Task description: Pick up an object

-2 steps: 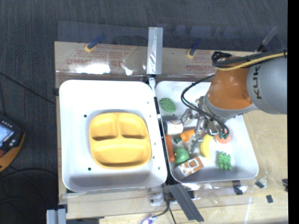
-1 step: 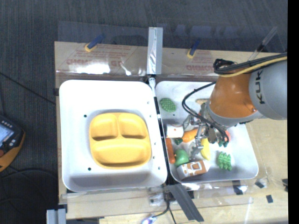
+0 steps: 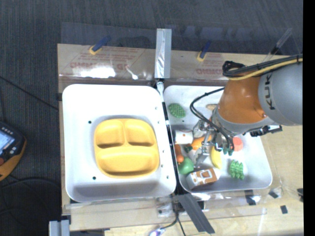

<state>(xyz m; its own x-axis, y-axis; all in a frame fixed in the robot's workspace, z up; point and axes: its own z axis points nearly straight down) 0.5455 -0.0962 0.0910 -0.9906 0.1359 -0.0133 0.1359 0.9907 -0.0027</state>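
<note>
My gripper (image 3: 205, 145) hangs low in the right bin (image 3: 256, 181), under the orange wrist band, among several small toys. Right beside it lie an orange piece (image 3: 197, 143) on its left and a yellow piece (image 3: 215, 158) on its lower right. A green leafy toy (image 3: 185, 167) and a brown carton (image 3: 203, 177) lie just in front of it. A green bumpy toy (image 3: 236, 169) and a red piece (image 3: 238, 142) lie to its right. A round green toy (image 3: 177, 110) sits at the bin's far left corner. The arm hides whatever is directly beneath it.
The left bin (image 3: 78, 102) holds a yellow divided tray (image 3: 127, 146). A ridge (image 3: 167, 132) separates the two bins. Black cables (image 3: 246, 68) loop above the arm's wrist at the right.
</note>
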